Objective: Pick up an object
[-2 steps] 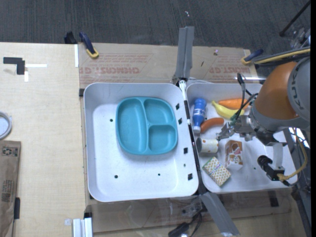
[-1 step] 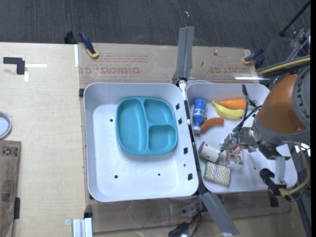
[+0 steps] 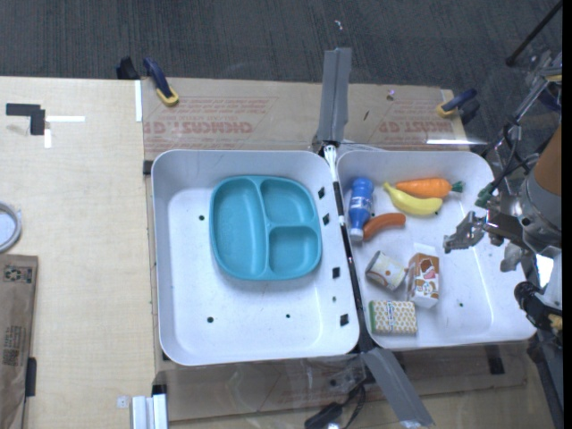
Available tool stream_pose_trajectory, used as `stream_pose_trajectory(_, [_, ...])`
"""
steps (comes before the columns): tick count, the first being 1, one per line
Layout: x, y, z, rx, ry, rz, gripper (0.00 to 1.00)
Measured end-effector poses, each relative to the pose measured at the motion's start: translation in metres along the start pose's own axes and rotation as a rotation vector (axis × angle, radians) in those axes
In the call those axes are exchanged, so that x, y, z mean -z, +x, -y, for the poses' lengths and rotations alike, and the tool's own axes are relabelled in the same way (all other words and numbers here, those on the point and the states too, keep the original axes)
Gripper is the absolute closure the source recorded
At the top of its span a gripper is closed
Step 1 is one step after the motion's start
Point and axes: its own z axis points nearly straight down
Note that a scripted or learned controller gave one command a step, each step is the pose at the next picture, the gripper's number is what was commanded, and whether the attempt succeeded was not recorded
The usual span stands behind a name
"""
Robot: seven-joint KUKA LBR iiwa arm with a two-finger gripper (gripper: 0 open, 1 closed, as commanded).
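two white bins are seen from above, with the gripper (image 3: 466, 233) poised at the right side of the right bin (image 3: 474, 315), its fingers parted and nothing held between them

no object has been taken yet; a carrot (image 3: 424, 187), a banana (image 3: 413, 203), a blue bottle (image 3: 359, 206), a sausage (image 3: 383, 225), a small carton (image 3: 425, 280), a cup (image 3: 385, 271) and a patterned packet (image 3: 394, 317) are gathered in the right bin, while a teal divided plate (image 3: 265, 228) lies in the left bin (image 3: 179, 266). the carton, nearest the fingers and apart from the bin wall, is judged the easiest target; the fingers should be lowered squarely astride it before being closed, so the cup touching it is not dragged along
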Motion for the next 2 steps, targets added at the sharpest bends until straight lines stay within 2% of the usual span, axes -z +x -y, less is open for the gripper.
stream_pose_trajectory(1, [-0.112,0.026,-0.021,0.021,0.004,-0.001,0.00])
stream_pose_trajectory(2, [-0.142,0.045,-0.023,0.256,-0.001,-0.002,0.00])
